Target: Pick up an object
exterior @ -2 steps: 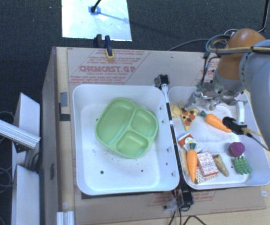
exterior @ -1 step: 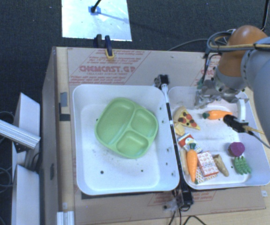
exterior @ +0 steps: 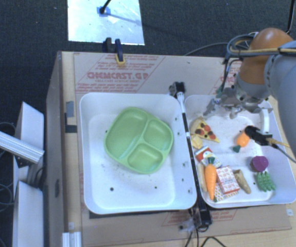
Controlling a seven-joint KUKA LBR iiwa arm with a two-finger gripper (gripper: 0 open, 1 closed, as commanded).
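Note:
My gripper (exterior: 223, 109) hangs over the far part of the right bin (exterior: 284, 189), its two fingers spread open with nothing between them. Just below and left of it lies a pizza slice (exterior: 204, 131). A small orange fruit (exterior: 242, 139) sits below and right of the gripper. Nearer the front are a carrot (exterior: 210, 174), a red and white box (exterior: 226, 179), a brown piece (exterior: 242, 181), a purple fruit (exterior: 259, 163) and a green knobbly toy (exterior: 265, 181).
A green divided plate (exterior: 139, 139) lies in the left bin (exterior: 101, 194). A black ridge (exterior: 186, 138) separates the two bins. A small red and white card (exterior: 203, 153) rests beside the carrot's top.

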